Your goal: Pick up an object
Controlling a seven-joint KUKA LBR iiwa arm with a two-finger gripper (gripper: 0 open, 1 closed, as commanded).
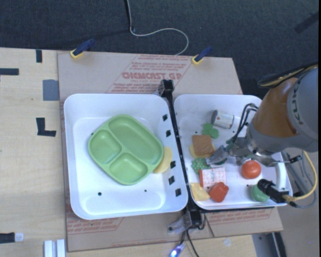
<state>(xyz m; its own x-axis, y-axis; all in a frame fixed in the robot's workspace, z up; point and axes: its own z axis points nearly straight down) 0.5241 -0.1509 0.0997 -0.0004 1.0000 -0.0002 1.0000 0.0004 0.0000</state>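
Grey arm with orange band [281,116] overhangs right white bin [246,100] | gripper [220,155] low among clutter, spread or pressed together: cannot tell | brown bread slice [202,145] just beside it, red-and-white carton [212,175] near, round orange-red tomato [251,169] near | advice: centre over one item, avoid neighbours, lift slowly.

Gripper [220,155] hovers low over right bin [232,101].

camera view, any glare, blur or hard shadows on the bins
Camera view: even, soft lighting; left bin white floor looks bright but not blown out; faint shadow under the green plate; small items in the right bin slightly soft; end effector area dim and indistinct.
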